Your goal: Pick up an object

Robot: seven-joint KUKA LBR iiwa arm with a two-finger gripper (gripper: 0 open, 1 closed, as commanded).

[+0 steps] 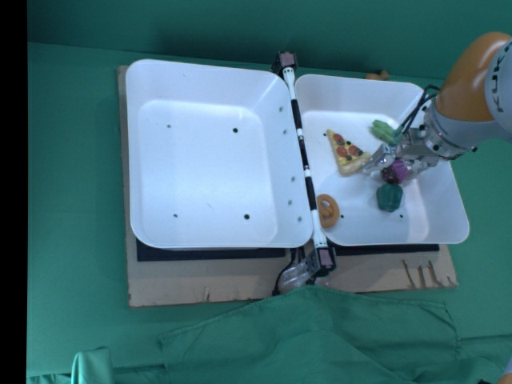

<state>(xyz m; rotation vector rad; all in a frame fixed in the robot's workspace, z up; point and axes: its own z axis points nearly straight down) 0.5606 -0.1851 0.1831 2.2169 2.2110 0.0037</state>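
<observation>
1. The left bin (212,154) lay just beside the right bin (436,214), walls touching.
2. My gripper (391,163) hung inside the right bin, whether clenched or released I could not tell.
3. A pizza slice (346,152) lay near the right bin's middle.
4. A dark green pepper (390,198) sat just below my gripper.
5. A purple piece (394,172) showed at my gripper.
6. A pretzel (327,210) rested against the right bin's left wall.
</observation>
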